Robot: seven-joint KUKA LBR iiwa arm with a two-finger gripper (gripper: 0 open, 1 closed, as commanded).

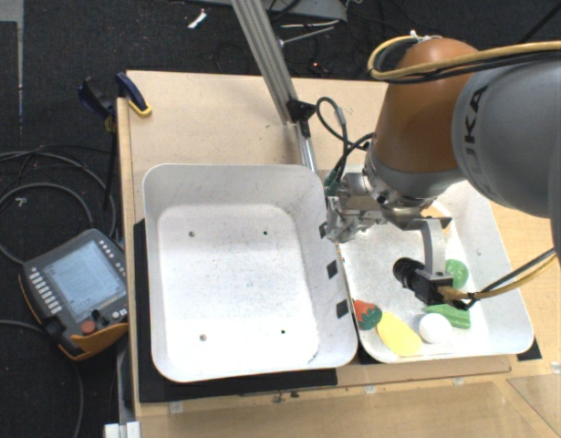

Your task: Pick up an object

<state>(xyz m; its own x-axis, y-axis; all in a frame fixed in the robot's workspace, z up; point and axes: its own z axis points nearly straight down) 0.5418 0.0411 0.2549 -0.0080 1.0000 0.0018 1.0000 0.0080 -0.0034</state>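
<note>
Pendant (75, 288): a grey and orange handheld control unit with a screen. It lies on the dark floor left of the bench, among black cables.
Clamp (127, 94): blue and yellow, at the far left corner of the bench (216, 117), well apart from both bins.
Left bin (171, 185): white and shallow with rounded corners and a few small dark specks on its floor. Its right rim touches the right bin.
Pole (262, 48): a pale metal bar slanting from the far edge down toward the far end of the seam between the bins.
Black tabs (332, 269): two small dark squares on the sloping wall where the bins meet, one nearer than the other.
Gripper (346, 219): over the far left part of the right bin, just beside the shared wall, under the grey and orange arm (462, 126).
Grip state: cannot tell from this angle; nothing is seen held.
Right bin (503, 322): white, largely covered by the arm at its far side.
Red-and-green piece (367, 316): near left of the right bin, close to the shared wall.
Yellow piece (399, 337): just right of it, by the near rim.
White ball (435, 328): touching or just beside the yellow piece, on its right.
Green piece (457, 271): farther back and to the right, apart from the gripper.
</note>
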